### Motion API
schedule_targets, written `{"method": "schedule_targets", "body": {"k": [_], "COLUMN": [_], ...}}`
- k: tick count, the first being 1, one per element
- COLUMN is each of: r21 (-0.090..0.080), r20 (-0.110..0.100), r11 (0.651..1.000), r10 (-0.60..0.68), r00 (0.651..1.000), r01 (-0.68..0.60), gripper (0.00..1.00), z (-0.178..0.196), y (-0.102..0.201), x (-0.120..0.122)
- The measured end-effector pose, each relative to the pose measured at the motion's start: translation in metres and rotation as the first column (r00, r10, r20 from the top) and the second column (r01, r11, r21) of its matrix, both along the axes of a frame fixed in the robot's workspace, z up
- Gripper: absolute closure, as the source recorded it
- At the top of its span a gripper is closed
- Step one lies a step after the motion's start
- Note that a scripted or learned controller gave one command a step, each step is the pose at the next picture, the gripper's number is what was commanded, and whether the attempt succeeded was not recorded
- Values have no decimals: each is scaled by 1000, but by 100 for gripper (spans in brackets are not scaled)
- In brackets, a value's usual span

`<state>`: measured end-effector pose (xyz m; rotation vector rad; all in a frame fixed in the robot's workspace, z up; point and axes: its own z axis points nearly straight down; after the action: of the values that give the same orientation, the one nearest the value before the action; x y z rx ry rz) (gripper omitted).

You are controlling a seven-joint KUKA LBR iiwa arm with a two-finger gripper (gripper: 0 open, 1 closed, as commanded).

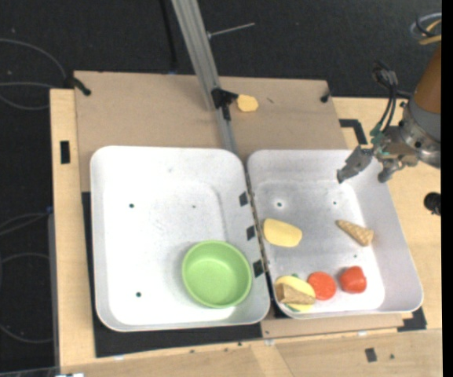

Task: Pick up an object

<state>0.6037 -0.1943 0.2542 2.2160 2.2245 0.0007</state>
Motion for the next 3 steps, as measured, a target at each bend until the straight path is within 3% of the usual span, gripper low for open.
{"method": "schedule_targets", "body": {"k": [1, 3], "r21": [-1, -2], "r20": [0, -5], "r11": [1000, 1000], "r10": [0, -5], "r00": [1000, 1000], "r01": [0, 5], "gripper": [0, 0], "z": [0, -101], "y": [0, -5], "x": [0, -16]}}
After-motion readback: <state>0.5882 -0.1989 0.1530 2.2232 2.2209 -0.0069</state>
